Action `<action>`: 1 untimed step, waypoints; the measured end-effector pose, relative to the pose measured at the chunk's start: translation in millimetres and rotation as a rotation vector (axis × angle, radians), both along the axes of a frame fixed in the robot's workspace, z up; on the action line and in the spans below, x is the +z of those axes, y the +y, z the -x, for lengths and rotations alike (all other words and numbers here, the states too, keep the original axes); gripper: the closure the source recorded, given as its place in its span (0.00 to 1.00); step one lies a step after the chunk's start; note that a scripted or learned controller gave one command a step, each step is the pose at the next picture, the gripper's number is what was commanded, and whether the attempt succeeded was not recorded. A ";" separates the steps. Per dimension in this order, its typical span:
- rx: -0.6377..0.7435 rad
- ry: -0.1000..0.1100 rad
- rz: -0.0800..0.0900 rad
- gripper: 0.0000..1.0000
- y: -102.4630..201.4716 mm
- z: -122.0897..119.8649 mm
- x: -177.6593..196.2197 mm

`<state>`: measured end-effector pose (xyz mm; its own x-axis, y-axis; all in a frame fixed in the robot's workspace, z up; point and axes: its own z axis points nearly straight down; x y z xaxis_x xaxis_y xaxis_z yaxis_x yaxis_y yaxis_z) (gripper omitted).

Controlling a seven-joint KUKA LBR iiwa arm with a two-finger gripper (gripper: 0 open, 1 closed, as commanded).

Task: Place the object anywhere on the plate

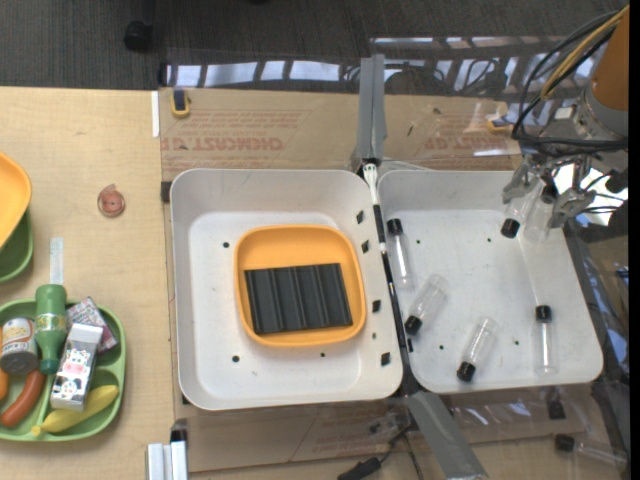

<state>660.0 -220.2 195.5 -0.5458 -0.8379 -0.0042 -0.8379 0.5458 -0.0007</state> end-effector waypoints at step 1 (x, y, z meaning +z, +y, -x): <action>0.211 -0.002 0.000 1.00 -1.2 0.1 138.6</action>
<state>659.9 -221.4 334.2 -0.3585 -0.9335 -0.0049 -0.9335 0.3586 -0.0031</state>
